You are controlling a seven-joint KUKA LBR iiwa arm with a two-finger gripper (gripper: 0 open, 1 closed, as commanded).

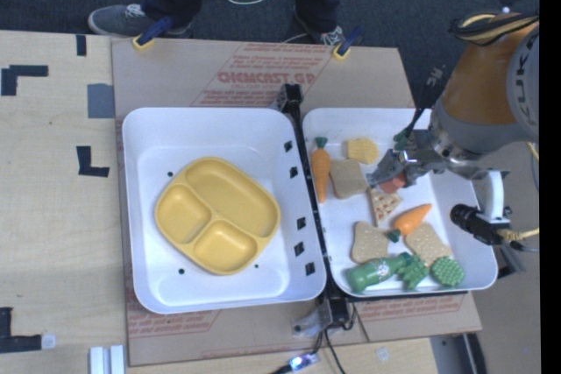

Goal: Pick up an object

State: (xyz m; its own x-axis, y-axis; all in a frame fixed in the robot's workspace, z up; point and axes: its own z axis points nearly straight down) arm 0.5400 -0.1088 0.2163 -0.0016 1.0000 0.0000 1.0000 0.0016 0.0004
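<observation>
bench [53, 188], pale wood, bearing a cardboard sheet [254, 79] with red print, and on that two shallow white bins side by side, black clips along the seam where they meet.

left bin [140, 188]: one yellow divided plate [217, 213], three compartments, lying flat near the middle and turned at an angle.

right bin [478, 263]: toy food, loosely clustered.
- carrot [321, 172], orange with green top, lying along the bin's left wall.
- yellow cracker piece [361, 150] near the far wall.
- tan bread slice [347, 179], just right of the carrot.
- pizza-like wedge [383, 205] with red dots, near the centre.
- second orange carrot [412, 216], tilted, just right of the wedge.
- tan bread slice [369, 243] below the wedge; another tan toast piece [427, 243] beside it.
- green bottle [377, 272] lying on its side at the near wall.
- green broccoli-like pieces [414, 273] and [446, 272], just right of the bottle.

arm [491, 92], grey with orange band, entering from the right above the right bin. gripper [391, 172] low over the bin's centre, just above the wedge. a small red-orange item [394, 183] sits at its tip; whether it lies between the fingers cannot be told, nor whether the fingers stand apart or together.

beyond the bench: dark carpet, a standing person's legs and shoes [123, 18].
</observation>
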